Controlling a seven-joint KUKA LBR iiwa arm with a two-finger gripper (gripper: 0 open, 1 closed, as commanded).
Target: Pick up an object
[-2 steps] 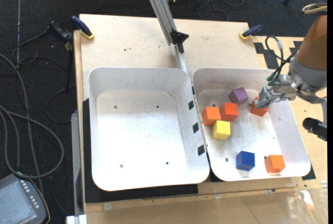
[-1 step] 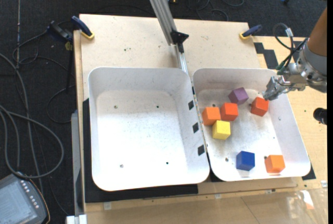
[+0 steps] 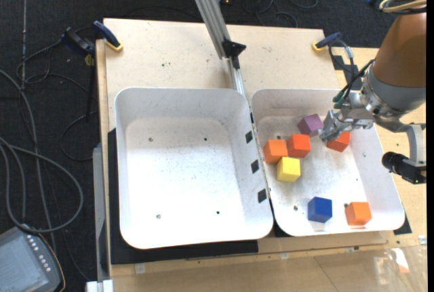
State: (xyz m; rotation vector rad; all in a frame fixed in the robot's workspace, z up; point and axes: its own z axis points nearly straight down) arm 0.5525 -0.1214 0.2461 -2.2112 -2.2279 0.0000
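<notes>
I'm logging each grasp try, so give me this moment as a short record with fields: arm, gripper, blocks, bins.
arm: reaches in from the right, over the right bin
gripper: low at the red block, which it partly covers; a grasp cannot be confirmed
blocks in right bin: purple block, two orange blocks side by side, yellow block, blue block, orange corner block
left bin: white, beside the right bin

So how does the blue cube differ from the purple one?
The blue cube sits near the right bin's front edge, apart from other blocks; the purple cube sits farther back, close beside the hand. Blue is saturated and dark, purple pale. Both look similar in size.
</notes>
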